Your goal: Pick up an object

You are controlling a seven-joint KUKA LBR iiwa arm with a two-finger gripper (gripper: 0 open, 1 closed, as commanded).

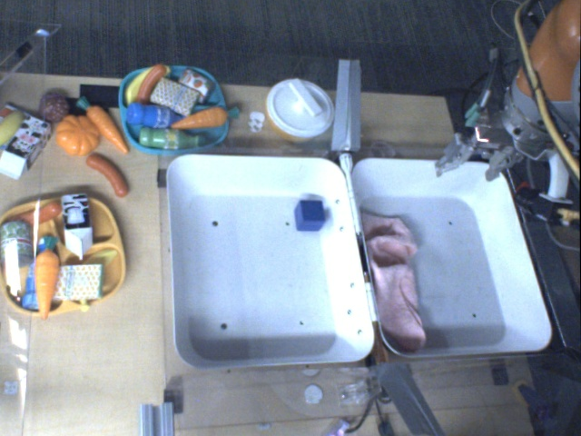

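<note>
I'm watching the tool [475, 158] hanging at the upper right of the frame, just over the far rim of the right bin [522, 271], with its two fingers spread apart and nothing between them. So I'm judging this as the approach step — no grasp is under way.

Two candidates are lying in the bins. A pink cloth [397, 278] is slumping along the left wall of the right bin, running from mid-frame down toward the lower edge. A small blue block [310, 214] is sitting alone in the left bin [227, 289], in its upper right part, clear of the walls.

The cloth is the nearer one, I'm thinking: the next move calls for travelling left and down-frame over it, then descending with the fingers wide — pinching a raised fold, not flat fabric. The block is calling for a longer reach across the divider between the bins.
</note>
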